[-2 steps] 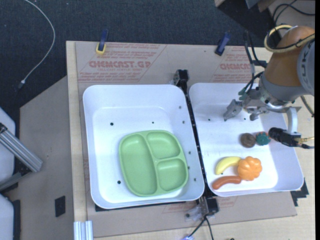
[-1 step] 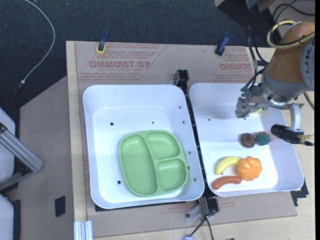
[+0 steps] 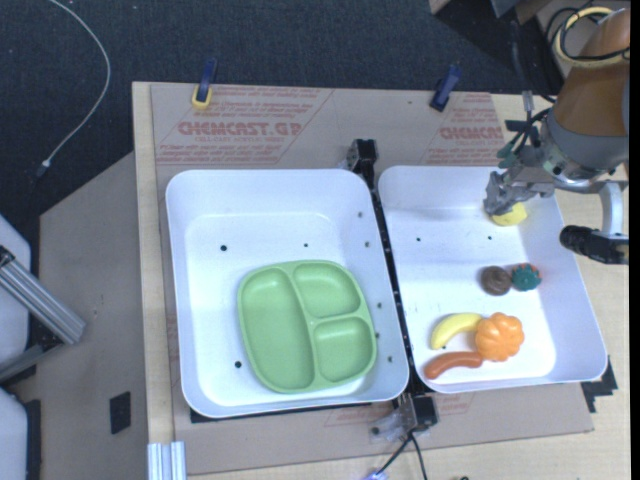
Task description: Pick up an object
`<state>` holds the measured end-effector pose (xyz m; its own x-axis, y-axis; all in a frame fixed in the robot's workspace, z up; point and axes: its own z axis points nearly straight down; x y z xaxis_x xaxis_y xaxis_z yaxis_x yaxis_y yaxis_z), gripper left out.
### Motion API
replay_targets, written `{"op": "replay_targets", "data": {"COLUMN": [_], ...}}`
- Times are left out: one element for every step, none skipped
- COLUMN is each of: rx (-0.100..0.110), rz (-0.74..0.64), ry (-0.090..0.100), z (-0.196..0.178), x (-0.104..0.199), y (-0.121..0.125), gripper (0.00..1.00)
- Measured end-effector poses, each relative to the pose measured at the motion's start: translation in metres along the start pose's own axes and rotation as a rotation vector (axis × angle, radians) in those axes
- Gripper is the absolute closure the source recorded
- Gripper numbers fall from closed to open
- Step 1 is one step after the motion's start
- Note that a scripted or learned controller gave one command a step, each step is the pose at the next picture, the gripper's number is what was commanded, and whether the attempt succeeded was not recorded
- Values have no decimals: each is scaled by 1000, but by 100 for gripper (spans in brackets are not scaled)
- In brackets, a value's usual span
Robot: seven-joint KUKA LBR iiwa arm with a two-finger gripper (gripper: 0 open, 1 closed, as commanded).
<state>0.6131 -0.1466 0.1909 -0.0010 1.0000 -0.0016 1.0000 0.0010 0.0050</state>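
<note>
The gripper (image 3: 505, 205) is down low in the right bin (image 3: 440, 193), up at about one o'clock of that bin, right on top of a small yellow object (image 3: 510, 216). The yellow piece peeks out beneath and just to the four o'clock side of the fingertips, touching them or very nearly. Are the fingers spread or pinched on it? From this slant I cannot tell (the wrist hides the gap).

So, by my reading, the approach is made; the grasp is unconfirmed and the lift is not yet done, since the yellow object looks to sit on the bin floor.

Other candidates wait untouched toward five o'clock: a brown ball (image 3: 496, 280) touching a teal piece (image 3: 526, 277), then a banana (image 3: 455, 328), an orange pumpkin (image 3: 499, 336) and a red sausage (image 3: 452, 365). In the left bin (image 3: 200, 208) lies a green divided plate (image 3: 303, 323).
</note>
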Motion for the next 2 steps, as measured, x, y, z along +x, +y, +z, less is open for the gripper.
{"op": "replay_targets", "data": {"rx": [0,1], "rz": [0,-5], "ry": [0,3], "z": [-27,-39], "x": [0,51], "y": [1,4], "gripper": [100,100]}}
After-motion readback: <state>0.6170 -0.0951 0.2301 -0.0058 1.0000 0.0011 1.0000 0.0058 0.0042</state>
